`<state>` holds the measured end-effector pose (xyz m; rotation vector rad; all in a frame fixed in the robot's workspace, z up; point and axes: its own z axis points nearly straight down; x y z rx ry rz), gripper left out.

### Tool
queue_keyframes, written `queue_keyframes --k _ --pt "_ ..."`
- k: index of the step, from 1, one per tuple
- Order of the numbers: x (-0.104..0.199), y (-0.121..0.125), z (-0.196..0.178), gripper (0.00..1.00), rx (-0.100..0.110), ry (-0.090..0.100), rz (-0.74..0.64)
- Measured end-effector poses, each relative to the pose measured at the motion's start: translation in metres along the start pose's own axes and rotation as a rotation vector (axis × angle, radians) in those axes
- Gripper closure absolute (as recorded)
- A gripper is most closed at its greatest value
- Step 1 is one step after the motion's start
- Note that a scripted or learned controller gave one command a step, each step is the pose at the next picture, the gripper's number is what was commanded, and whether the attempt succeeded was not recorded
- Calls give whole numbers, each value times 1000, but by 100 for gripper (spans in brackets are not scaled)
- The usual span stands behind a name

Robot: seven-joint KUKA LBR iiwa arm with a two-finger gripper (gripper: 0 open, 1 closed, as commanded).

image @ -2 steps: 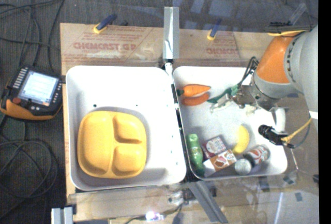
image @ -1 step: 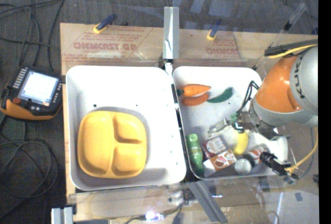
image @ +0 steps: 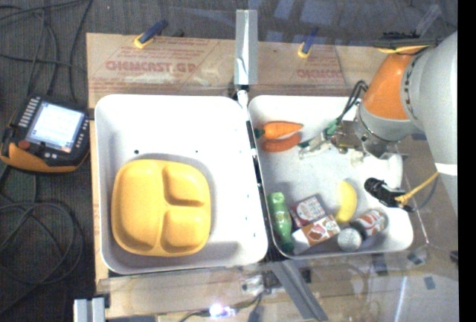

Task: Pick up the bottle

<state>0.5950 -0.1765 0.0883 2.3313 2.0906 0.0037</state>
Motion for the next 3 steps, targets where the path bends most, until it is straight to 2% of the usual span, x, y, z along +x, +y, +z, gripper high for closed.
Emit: queue_keyframes --k 1,2,3 --pt "-12 64 0 0 4 14 -27" --pt "-8 67 0 0 11 8 8" --pt "-11 37 -1 0 2 4 11"
